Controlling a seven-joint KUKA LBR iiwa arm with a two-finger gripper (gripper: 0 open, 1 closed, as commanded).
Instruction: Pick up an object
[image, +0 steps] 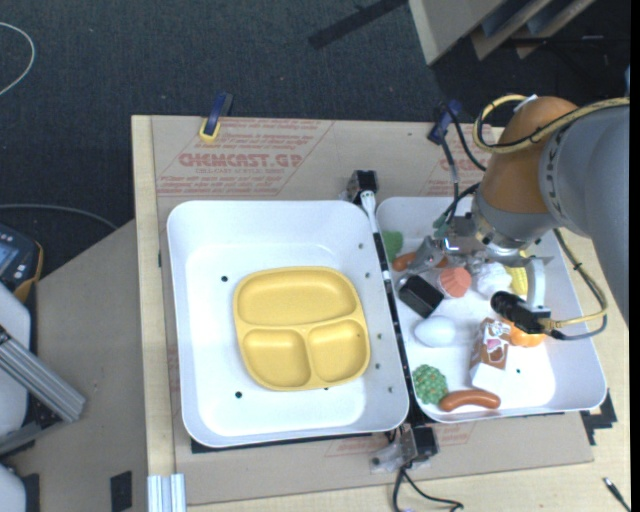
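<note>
My gripper (452, 250) is low in the right bin (560, 385), at its upper left part, under the orange-banded wrist. Right below it lies a salmon-red round piece (455, 282). A black block (420, 295) and a white egg shape (435, 331) lie to its lower left. An orange carrot-like piece (403, 262) and a green piece (392, 242) sit by the bin's left wall. A broccoli floret (430, 381), a sausage (470, 401) and a brown-and-white packet (492, 346) lie toward the front.
The left bin (200, 300) holds a yellow divided tray (300, 326). A yellow corn piece (519, 278) and an orange piece (528, 338) lie right of the gripper, partly under the arm. Cables hang around the wrist. The bins share a central wall (385, 290).
</note>
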